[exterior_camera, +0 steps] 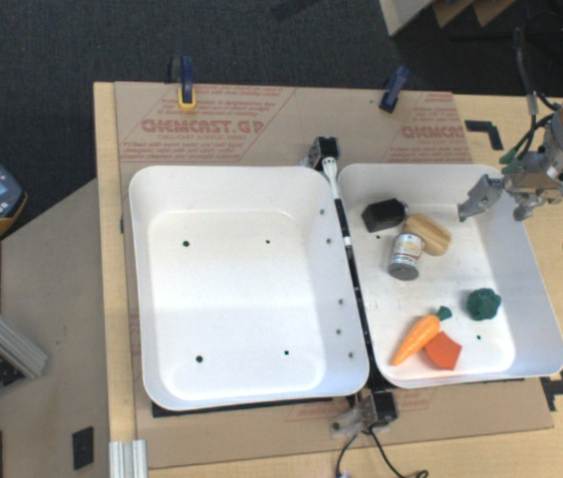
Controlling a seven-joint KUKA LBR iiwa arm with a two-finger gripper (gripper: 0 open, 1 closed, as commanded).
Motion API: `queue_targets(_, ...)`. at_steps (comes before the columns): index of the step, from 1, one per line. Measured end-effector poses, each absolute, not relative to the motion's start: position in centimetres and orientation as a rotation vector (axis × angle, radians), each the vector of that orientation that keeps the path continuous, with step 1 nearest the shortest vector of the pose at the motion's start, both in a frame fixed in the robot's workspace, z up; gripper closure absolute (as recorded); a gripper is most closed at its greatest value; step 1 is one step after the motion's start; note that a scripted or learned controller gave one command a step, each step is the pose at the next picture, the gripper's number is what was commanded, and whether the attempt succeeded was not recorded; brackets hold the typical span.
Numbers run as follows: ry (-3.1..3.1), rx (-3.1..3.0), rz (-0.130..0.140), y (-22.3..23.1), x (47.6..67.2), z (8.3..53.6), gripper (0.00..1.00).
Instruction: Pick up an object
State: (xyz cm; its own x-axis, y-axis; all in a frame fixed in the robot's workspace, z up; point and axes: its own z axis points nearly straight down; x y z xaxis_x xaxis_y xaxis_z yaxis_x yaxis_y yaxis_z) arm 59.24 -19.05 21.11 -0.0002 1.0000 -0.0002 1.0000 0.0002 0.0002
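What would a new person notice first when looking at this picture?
The eye goes first to the bright orange carrot lying beside a red-orange block at the near side of the right bin. Behind them lie a green lump, a small tin and a black block. The pincer is at that bin's far right edge.

1. Both bins are white: the left bin [161, 207] and the right bin [530, 267].
2. In the right bin, a black block [384, 213] lies at about 11 o'clock, with a tan wooden piece [429, 233] and a silver-grey can [405, 256] near it.
3. A dark green lump [482, 304] sits toward 4 o'clock.
4. An orange carrot [417, 336] with a green top lies at 6 o'clock, beside an orange-red block [444, 352].
5. The tabletop [261, 118] is light brown with red printed lettering.
6. The tool [505, 193] is grey.
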Motion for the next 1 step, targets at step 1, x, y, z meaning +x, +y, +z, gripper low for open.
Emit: queue_targets(1,2.232,2.231,-0.009,-14.79,55.25,9.37,0.00)
